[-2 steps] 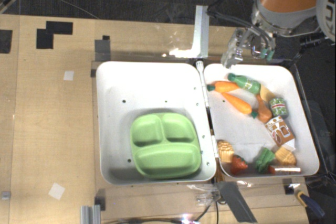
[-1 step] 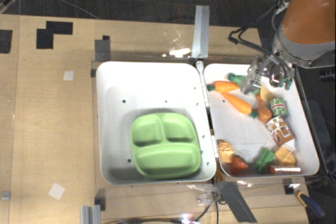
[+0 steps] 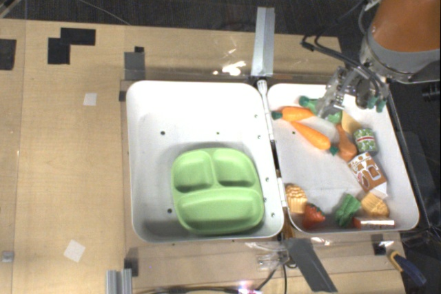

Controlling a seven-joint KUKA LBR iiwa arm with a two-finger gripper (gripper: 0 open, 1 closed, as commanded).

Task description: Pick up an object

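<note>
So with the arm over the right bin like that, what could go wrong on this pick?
The gripper hangs at the far edge of the right bin, near its rim, so it might strike the wall on the way down. The carrots and a green-labelled can lie crowded together below it, so it may nudge or catch two things at once. A carrot's tapered shape could also slip out.

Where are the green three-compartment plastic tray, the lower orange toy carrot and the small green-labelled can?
Green three-compartment plastic tray (image 3: 218, 191): camera view, on the ridge between its compartments.
Lower orange toy carrot (image 3: 312, 135): camera view, mid-body.
Small green-labelled can (image 3: 365, 141): camera view, on its label.
</note>
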